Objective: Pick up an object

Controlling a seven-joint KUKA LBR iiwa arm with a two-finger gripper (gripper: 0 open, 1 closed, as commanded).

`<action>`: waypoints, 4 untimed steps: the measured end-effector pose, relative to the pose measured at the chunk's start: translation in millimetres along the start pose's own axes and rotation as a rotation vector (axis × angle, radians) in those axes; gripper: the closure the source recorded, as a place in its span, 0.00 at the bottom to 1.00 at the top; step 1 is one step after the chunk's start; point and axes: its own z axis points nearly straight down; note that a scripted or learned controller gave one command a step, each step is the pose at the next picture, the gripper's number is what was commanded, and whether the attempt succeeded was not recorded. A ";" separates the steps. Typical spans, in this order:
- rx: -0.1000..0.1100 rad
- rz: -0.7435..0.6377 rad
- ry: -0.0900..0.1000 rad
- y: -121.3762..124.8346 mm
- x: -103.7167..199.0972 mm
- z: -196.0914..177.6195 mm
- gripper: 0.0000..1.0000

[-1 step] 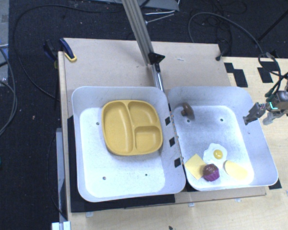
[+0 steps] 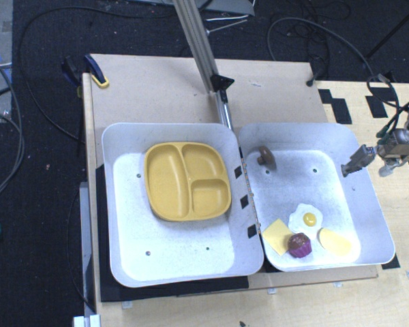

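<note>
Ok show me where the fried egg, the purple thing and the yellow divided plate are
fried egg [image 2: 307, 218], camera view, on its white beside the yolk.
purple thing [image 2: 300, 245], camera view, on the middle of its top.
yellow divided plate [image 2: 165, 171], camera view, on the floor of its large left compartment.

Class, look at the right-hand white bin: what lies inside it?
Inside the right bin lie a brown item near the back, a fried egg, a yellow cheese slice, a purple piece and a pale yellow piece. Nothing visibly covers them.
</note>
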 end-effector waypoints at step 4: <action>-0.001 0.001 0.000 -14.4 -0.9 139.5 1.00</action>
